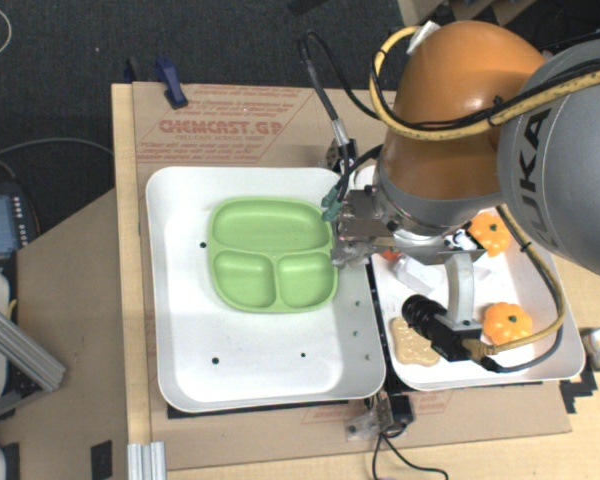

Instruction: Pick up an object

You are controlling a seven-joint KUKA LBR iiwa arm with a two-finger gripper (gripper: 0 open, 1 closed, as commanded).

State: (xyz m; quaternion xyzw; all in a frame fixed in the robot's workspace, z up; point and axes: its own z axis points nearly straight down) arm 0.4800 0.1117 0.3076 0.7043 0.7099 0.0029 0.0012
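My gripper [408, 256] hangs low over the left part of the right bin [568, 352], mostly hidden under the orange wrist and grey arm. Two small orange pumpkin-like toys lie in that bin, one [507, 321] at the front right and one [490, 234] further back beside the arm. A flat tan piece [411, 344] rests at the bin's front left corner. A light green divided plate [272, 253] lies in the left bin [165, 268], toward its back and right side. I see nothing held between the fingers.
Both bins stand on a cardboard sheet [220, 123] with red print. A blue clip [170, 83] sits at its back left corner. Black cables run across the back above the bins. The front half of the left bin is bare white.
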